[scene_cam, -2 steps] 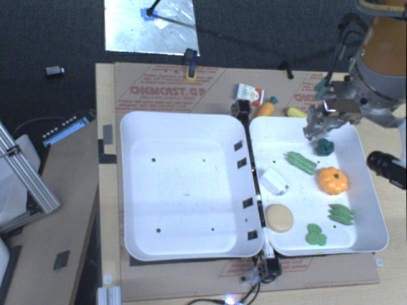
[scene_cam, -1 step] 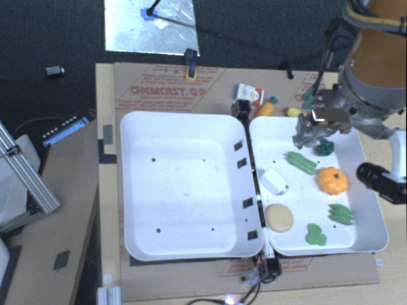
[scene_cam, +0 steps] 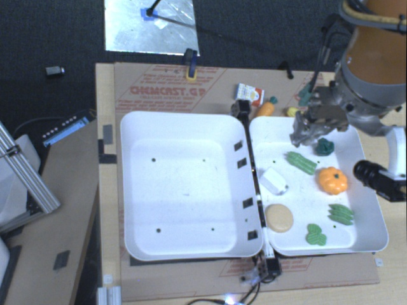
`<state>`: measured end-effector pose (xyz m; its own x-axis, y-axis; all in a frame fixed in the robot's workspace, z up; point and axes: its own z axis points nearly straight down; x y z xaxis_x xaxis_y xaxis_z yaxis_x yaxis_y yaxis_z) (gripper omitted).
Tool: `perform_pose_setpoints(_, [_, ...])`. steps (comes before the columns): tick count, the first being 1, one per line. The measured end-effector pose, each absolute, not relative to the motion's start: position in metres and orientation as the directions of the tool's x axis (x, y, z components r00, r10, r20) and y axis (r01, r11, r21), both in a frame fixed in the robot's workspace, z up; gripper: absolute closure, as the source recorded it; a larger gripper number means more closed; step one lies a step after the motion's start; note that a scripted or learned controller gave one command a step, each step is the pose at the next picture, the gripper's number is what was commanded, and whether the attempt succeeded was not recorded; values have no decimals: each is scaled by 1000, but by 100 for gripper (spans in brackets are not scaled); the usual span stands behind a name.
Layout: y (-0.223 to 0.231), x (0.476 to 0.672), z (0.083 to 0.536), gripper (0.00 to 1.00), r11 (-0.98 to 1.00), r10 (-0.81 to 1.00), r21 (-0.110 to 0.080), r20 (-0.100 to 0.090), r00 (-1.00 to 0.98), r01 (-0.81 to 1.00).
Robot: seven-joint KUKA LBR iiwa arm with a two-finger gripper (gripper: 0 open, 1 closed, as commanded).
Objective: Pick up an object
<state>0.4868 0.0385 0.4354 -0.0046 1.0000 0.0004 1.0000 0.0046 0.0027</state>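
Arm: reaches in over the right bin (scene_cam: pixel 375 234) far edge, orange band up, wrist bent down. Gripper (scene_cam: pixel 304 138): above the bin's far half, nothing seen between its fingers; opening cannot be told.

Right bin contents:
- green ridged vegetable (scene_cam: pixel 301 162), just beneath gripper
- dark green piece (scene_cam: pixel 325 147), far right
- orange pumpkin (scene_cam: pixel 332 180)
- white block (scene_cam: pixel 273 182)
- tan round (scene_cam: pixel 279 217)

Left bin (scene_cam: pixel 137 129): wide floor.

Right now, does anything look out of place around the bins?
Yes. A small orange carrot-like piece, a yellow bit and a red-and-white packet lie on the cardboard beyond the right bin, outside it.
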Motion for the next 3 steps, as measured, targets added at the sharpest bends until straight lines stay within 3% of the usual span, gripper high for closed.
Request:
perform_pose_setpoints(1, [-5, 487, 420, 100, -2, 1000, 3, -1, 2, 1000])
perform_pose_setpoints(3, [15, 487, 443, 100, 4, 1000, 4, 0, -4, 1000])
